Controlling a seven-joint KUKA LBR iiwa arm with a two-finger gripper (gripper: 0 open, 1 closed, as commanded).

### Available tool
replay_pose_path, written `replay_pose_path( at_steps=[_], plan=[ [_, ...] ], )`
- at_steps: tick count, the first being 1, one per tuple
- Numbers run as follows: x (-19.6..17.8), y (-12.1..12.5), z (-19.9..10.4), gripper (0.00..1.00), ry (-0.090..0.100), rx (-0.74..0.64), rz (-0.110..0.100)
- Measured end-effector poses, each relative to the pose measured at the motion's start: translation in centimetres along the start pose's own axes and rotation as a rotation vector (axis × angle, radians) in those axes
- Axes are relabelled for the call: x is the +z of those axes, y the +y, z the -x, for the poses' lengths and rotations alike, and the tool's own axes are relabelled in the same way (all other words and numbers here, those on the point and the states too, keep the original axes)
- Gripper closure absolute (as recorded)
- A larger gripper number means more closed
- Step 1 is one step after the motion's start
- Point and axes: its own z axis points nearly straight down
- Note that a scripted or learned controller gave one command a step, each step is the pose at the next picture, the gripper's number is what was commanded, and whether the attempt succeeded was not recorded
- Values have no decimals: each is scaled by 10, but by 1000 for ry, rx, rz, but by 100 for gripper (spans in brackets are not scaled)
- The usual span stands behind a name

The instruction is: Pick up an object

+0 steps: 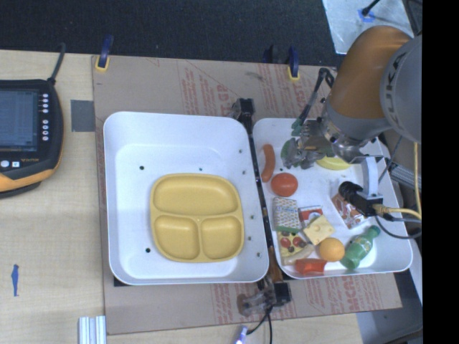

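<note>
Bare white floor surrounds the gripper (300,151) near right bin's (393,265) far edge.

Teach pendant (25,138) beside bench clamps (104,52)

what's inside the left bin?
One yellow tray with three compartments, lying flat near the middle of the left bin. Its compartments look bare. Whatever is under the tray is covered.

Light wood surface (50,249) with a cardboard sheet (179,92) across the middle, two white bins (118,192) sitting on it. Teach pendant (25,135) at left edge, grey tape patch (82,115) beside it.
</note>
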Motion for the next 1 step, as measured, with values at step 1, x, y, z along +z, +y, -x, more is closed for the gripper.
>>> replay_pose_path(
  at_steps=[1],
  plan=[
    [1,-1,0,0,-1,0,-2]
  ],
)
